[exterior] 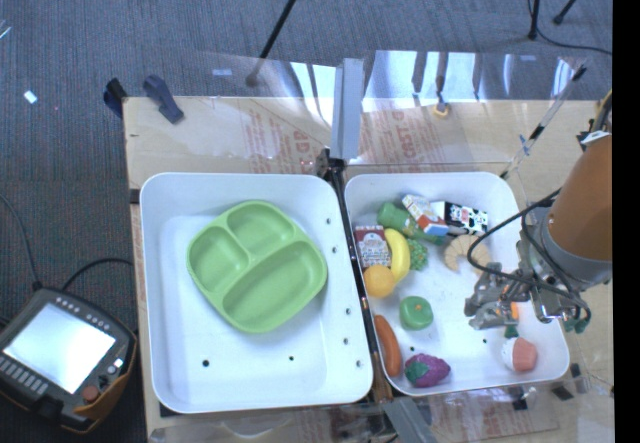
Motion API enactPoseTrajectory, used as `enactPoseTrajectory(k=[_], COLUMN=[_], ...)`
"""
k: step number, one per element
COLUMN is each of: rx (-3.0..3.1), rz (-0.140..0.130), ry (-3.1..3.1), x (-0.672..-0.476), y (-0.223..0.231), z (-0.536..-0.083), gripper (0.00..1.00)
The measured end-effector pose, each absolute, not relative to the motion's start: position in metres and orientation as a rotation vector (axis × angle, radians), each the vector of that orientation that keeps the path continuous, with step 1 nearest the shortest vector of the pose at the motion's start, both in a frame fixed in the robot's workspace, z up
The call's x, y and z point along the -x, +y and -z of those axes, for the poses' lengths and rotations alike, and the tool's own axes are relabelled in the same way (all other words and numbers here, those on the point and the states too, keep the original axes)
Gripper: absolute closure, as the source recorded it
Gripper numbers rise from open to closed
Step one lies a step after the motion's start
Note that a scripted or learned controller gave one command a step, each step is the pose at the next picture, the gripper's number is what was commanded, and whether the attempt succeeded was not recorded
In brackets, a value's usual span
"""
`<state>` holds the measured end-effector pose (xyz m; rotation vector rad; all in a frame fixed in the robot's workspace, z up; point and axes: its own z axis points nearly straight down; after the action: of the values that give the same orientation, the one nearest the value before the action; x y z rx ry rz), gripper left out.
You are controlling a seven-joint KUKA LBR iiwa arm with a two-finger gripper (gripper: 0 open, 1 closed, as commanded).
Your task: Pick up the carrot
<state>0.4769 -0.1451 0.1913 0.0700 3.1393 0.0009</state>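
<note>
Carrot lies at the right bin's front-left edge; gripper hangs well apart, over the bin's right side. Its grip I cannot tell.

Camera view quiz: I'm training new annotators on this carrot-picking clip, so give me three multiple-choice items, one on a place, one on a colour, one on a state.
1. Where does the carrot lie?
A. On the green plate
B. In the right bin, along its left wall near the front corner
C. On the bench outside both bins

2. What colour is the divided plate in the left bin?
A. Light green
B. Red
C. Blue

3. How does the claw stand relative to the carrot?
A. Clamped around it
B. Lifting it above the left bin
C. Apart from it, over the right side of the right bin

Answers:
1 B, the orange carrot rests against the bin's left wall beside the purple toy.
2 A, the three-compartment plate is pale green.
3 C, the green round toy and bare white floor lie between claw and carrot.
</note>
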Motion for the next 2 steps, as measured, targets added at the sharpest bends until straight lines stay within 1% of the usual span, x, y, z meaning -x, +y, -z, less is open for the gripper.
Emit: enactPoseTrajectory(k=[1,2], rx=[-0.063,-0.196], rz=[0.008,-0.010], ry=[3.127,3.147], x=[-0.478,-0.477], y=[-0.215,-0.211], z=[-0.374,-0.231], gripper=[1.00,1.00])
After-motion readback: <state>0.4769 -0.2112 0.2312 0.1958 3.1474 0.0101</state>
